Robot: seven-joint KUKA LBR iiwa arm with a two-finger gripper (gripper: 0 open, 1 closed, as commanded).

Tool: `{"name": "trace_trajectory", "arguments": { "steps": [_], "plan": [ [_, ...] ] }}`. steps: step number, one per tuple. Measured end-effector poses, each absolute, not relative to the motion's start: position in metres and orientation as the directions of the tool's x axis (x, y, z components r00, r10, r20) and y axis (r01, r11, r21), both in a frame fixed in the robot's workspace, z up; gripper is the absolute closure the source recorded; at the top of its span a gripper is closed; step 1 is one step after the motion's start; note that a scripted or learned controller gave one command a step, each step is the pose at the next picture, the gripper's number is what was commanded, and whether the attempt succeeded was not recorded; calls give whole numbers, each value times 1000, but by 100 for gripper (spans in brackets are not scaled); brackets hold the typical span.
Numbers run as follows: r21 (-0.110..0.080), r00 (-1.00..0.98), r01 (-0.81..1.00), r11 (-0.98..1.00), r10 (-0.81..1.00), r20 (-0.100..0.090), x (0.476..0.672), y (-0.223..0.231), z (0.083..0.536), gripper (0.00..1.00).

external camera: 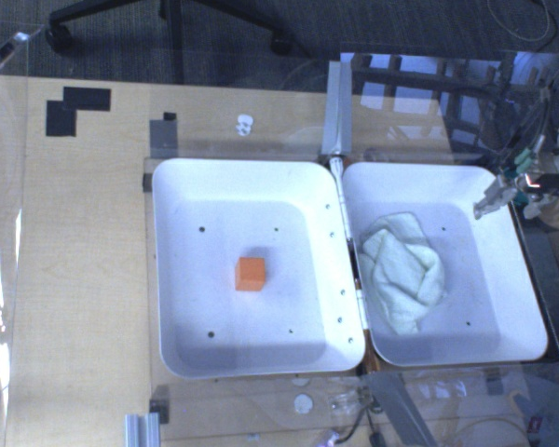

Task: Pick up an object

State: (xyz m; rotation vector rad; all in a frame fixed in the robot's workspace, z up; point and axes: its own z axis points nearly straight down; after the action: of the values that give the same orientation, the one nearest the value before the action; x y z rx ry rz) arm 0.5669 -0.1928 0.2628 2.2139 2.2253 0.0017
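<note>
A small orange cube (pixel 251 274) sits on the floor of the left bin (pixel 182 203), a little left of its middle. A crumpled white cloth (pixel 402 268) lies in the right bin (pixel 484 333), toward that bin's left side. My gripper (pixel 499 195) hangs at the right bin's upper right rim, well apart from the cloth and far from the cube. Nothing shows in the gripper. The arm behind it is mostly cut off by the view's right side.
The two bins meet at a central divider (pixel 349 259). A metal post (pixel 334 110) stands behind them. Cables and dark frame parts (pixel 517 110) crowd the back right. Bare wooden bench (pixel 65 277) lies left of the bins.
</note>
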Motion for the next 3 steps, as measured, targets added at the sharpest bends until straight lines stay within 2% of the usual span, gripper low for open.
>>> {"name": "trace_trajectory", "arguments": {
  "steps": [1, 2, 3],
  "plan": [
    [6, -14, 1000, 14, 1000, -1, 569, -205, 97, 0],
    [6, -14, 1000, 14, 1000, -1, 569, -205, 97, 0],
    [11, -16, 1000, 16, 1000, -2, 571, -205, 108, 100]
  ]
}}
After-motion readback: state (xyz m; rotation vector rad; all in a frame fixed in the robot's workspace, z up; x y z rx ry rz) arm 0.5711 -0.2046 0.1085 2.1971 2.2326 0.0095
